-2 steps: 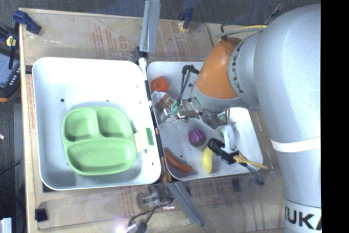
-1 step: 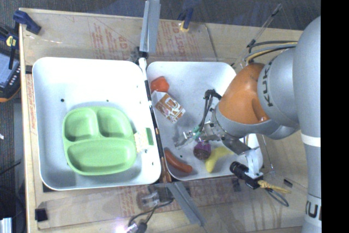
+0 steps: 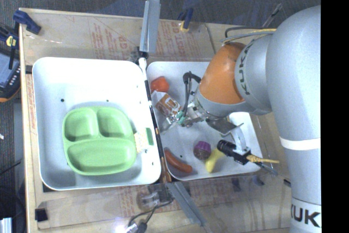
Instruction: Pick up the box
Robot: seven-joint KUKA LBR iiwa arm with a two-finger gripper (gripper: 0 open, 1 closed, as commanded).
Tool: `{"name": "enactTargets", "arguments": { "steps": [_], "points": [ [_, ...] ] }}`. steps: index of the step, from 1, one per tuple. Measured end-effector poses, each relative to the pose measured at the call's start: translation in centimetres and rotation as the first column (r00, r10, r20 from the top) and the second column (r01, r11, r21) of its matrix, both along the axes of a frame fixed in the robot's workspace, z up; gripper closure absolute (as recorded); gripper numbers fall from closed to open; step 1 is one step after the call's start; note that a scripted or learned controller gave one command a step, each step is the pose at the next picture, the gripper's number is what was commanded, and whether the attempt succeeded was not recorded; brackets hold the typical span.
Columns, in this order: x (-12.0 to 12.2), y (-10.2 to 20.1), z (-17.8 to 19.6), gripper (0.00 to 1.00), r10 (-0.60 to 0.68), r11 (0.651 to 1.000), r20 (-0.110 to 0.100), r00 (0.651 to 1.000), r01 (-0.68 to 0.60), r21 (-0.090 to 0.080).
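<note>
Lying tilted at nine o'clock in the right white bin [image 3: 248,169], the small brown printed cardboard box [image 3: 167,105] looks light and crushable, best pinched across its narrow sides; the claw [image 3: 184,117] beside it hides its spread.

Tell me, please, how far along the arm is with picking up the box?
Done: the arm has reached into the right bin, and its tool sits low beside the box, near the bin's left wall. In hand: apparently the approach or grasp, though I cannot tell whether the box is gripped. Left: the lift, since the box appears to rest on the bin floor by the red item.
</note>
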State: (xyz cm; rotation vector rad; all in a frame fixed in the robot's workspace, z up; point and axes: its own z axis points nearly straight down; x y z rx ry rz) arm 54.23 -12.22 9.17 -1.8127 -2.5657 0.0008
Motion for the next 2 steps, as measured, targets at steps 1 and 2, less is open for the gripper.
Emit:
{"name": "enactTargets", "arguments": {
  "steps": [1,2],
  "points": [
    [7.9,-5.6,0.9,0.00,-0.328,0.944,-0.041,0.944,0.328,-0.008],
    [11.2,-0.9,0.1,0.00,-0.228,0.974,-0.006,0.974,0.228,-0.008]
  ]
}}
